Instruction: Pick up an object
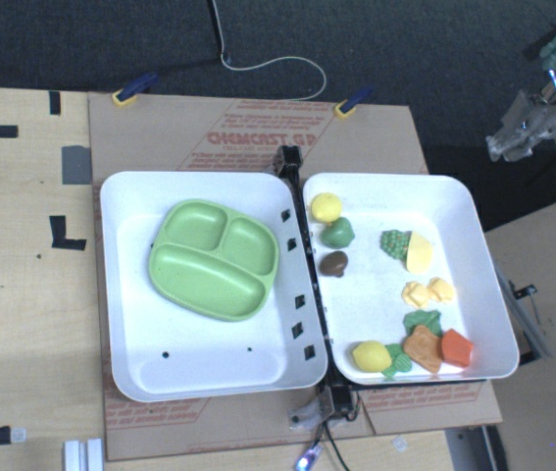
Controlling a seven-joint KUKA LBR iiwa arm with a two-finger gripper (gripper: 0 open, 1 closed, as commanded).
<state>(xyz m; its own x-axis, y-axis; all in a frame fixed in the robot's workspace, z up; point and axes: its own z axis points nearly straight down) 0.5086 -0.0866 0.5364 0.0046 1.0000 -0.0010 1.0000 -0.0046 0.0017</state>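
The right bin [474, 226] holds several small toy foods: a yellow ball [326, 206], a green piece [337, 232], a brown piece [333, 262], a green and yellow piece [405, 248], pale yellow chunks [428, 291], a lemon [372, 356], an orange piece [423, 347] and a red block [456, 348]. My gripper [525, 130] hangs at the far right, above and outside the right bin, well away from all the pieces.
The left bin [126, 263] holds a green divided plate [214, 258]. Both bins rest on a cardboard sheet [248, 130] held by clips. A white cable [258, 62] lies on the dark floor behind the bench.
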